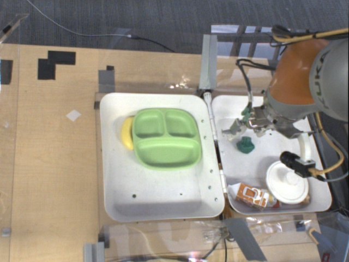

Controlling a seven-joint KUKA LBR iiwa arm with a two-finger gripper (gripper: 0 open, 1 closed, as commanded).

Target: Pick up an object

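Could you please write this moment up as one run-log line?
arm: over right bin | pincer: above small green object | left bin: green tray, yellow item

In the right bin [323, 201] a small dark-green object [246, 145] lies on the white floor toward nine o'clock, too small to name more closely. At about five o'clock stands a round white cup-like container [286, 182], and at seven o'clock, just beside it, an orange-and-white packet [252, 196] lies flat along the near wall. Over in the left bin [158, 203] a green three-compartment tray [165, 137] sits flat at twelve o'clock, with a yellow object [126, 134] partly tucked under its nine o'clock edge.
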